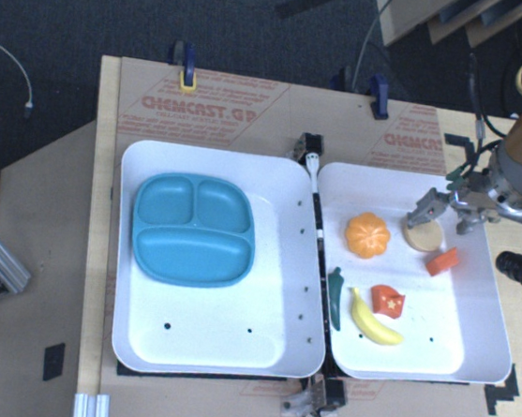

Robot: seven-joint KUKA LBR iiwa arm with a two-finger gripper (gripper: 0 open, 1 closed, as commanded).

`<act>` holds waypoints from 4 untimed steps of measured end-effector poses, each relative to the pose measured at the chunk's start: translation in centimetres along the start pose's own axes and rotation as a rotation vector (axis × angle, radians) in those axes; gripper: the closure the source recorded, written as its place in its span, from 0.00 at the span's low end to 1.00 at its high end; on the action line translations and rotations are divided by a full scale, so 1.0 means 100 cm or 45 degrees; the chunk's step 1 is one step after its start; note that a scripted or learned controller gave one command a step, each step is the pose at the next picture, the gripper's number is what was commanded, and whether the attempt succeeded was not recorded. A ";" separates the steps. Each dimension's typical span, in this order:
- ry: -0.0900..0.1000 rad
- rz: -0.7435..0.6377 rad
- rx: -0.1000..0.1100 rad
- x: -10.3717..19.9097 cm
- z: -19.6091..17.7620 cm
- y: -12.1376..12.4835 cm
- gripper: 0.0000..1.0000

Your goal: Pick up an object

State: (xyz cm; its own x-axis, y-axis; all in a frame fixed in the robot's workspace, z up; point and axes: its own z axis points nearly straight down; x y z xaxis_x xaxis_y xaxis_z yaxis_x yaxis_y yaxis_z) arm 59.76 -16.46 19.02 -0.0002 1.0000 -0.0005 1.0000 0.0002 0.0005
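Camera view, two-finger metal gripper [447,213] fingers spread open, over round beige disc [422,236] in right white bin [469,362], nothing gripped

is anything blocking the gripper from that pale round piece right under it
Nothing visible does. The gripper hangs right above the pale round piece in the right bin; the orange wedge lies beside it and the tangerine lies apart.

Left bin [217,339] roomy beside blue plate [194,230].
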 end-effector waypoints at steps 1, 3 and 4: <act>0.003 -0.001 0.008 0.010 0.055 -0.004 0.00; 0.000 0.000 -0.001 0.010 0.094 -0.003 1.00; -0.002 0.001 -0.007 0.009 0.035 -0.011 1.00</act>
State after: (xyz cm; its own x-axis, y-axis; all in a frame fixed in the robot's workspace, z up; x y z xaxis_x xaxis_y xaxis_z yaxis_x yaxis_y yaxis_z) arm 58.70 -15.58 15.50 0.0004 1.0000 -0.0023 1.0000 -0.0004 0.0061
